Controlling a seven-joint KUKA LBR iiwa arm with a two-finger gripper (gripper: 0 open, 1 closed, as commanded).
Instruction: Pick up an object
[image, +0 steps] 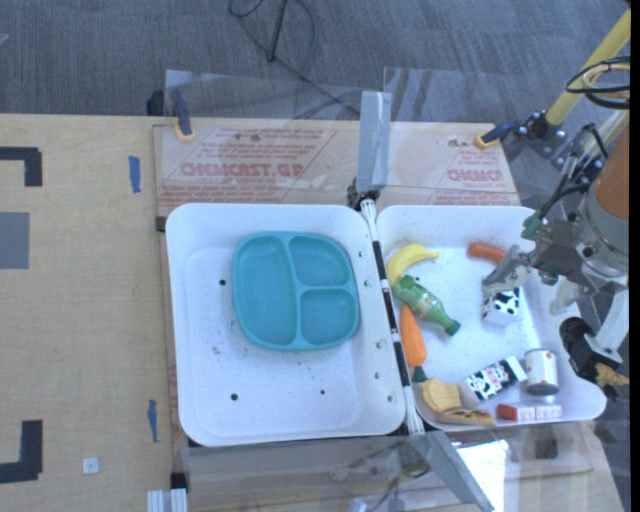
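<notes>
Risk, crowding: the right bin (590, 400) is packed; the cow-print cube (503, 305) sits just below the gripper (507, 270), with the small orange carrot (487, 251) just above it. A descent slightly off line could nudge one into the other instead of closing on either.
Risk, round items: the green bottle (427, 304), banana (408, 260) and large carrot (412, 336) lie tilted near the divider; any of them would likely roll or slip out of a pinch.
Risk, wall: the silver can (541, 370) and cow-print carton (489, 379) lie near the front rim; a reach there could clip the bin wall.
Gripper state: dark fingers appear spread, nothing seen between them; I judge it open and empty.
Arm pose: wrist enters from the right, over the right bin's far side, gripper pointing left and downward above the cube.
Target location: likely the cube, resting on the bin floor, not lifted.
Left bin (200, 400): holds a teal divided plate (296, 290), well apart from the gripper.
</notes>
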